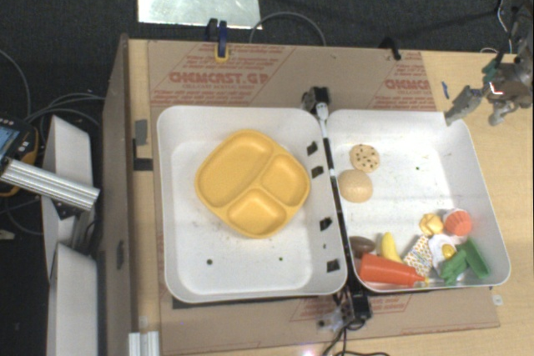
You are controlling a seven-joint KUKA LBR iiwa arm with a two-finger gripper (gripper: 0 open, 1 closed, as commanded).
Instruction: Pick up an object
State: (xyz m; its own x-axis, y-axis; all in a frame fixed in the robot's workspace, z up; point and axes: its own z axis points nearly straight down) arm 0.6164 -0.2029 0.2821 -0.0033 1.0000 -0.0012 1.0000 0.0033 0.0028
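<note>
The right bin [467, 152] holds the toy food. A cookie [364, 156] and a beige round piece [356, 186] lie near its left wall. Along the near edge lie an orange carrot [388, 269], a banana [389, 246], a brown piece [362, 246], a red-orange tomato [457, 222], a small yellow piece [430, 223] and green vegetables [463, 261]. My gripper [481, 111] hangs at the far right, above the bin's back right corner. It is open, with nothing between its fingers, and well away from all the food.
The left bin [179, 179] contains a yellow divided plate [253, 183]. A black divider [325, 179] with clips runs between the bins. Cardboard [250, 75] lies under both. Cables and a metal rail [50, 183] sit off to the left.
</note>
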